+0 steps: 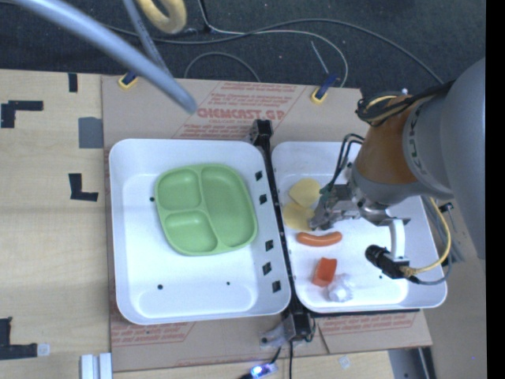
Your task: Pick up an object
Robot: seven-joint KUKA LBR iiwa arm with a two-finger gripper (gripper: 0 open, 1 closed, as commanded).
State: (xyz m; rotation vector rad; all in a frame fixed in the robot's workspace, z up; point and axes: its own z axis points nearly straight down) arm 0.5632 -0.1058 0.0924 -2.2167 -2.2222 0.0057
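My gripper (323,216) reaches down into the right bin (410,294), just above an orange-red sausage (319,239) and at the right edge of a pale yellow piece (301,195). A red block (324,272) and a small white lump (340,292) lie nearer the front of this bin. The wrist and its orange band (383,150) cover the bin's back right part. Nothing shows as lifted off the bin floor.
A green three-compartment tray (206,208) sits in the left bin (134,283). A black divider with clips (272,227) runs between the bins. A cable with a black plug (385,260) hangs beside the wrist. A grey bar (95,30) crosses the top left.
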